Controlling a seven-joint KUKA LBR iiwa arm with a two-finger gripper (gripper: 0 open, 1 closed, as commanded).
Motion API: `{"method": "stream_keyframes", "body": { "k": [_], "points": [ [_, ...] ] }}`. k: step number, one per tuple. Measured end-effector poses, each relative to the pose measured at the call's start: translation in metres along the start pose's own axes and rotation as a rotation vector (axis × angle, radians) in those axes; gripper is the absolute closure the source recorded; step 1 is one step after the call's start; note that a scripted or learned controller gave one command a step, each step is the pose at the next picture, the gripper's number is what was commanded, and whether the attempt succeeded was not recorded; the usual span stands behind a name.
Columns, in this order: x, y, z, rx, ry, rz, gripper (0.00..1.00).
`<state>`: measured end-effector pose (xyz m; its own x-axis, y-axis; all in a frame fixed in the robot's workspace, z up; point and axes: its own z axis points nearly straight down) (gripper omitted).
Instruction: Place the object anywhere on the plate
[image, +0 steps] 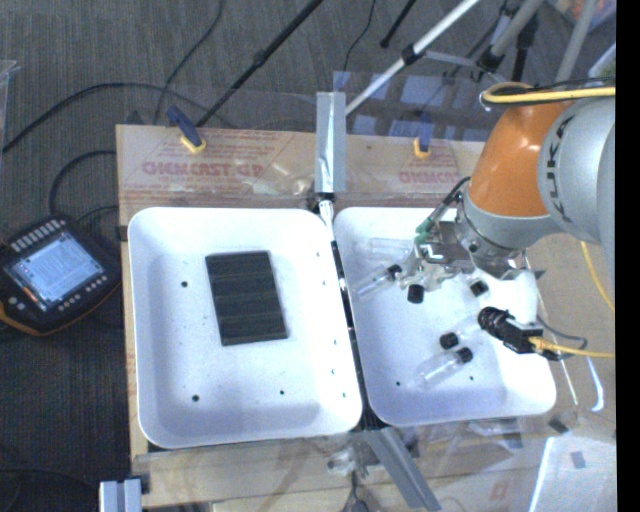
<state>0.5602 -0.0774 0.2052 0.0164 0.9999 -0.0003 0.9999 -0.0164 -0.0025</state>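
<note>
tool (432, 258) low over R bin (400, 400), poised above clear vials w/ black caps (445, 360) for a pick; can't tell grip state or load | plate (246, 297) = dark slab flat mid L bin (160, 400), well apart, waiting as drop target | desk (240, 165) carries both bins

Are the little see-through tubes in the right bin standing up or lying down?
Lying down. The clear plastic tubes with black caps rest flat on their sides on the floor of the right white bin.
</note>
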Motion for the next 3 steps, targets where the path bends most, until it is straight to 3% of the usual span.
{"method": "stream_keyframes", "body": {
  "k": [1, 2, 3],
  "points": [
    [0.062, 0.030, 0.018, 0.002, 0.000, 0.071, 1.00],
    [0.133, 0.076, -0.045, -0.001, -0.003, -0.243, 1.00],
    [0.195, 0.073, -0.137, -0.002, -0.002, -0.297, 1.00]
  ]
}}
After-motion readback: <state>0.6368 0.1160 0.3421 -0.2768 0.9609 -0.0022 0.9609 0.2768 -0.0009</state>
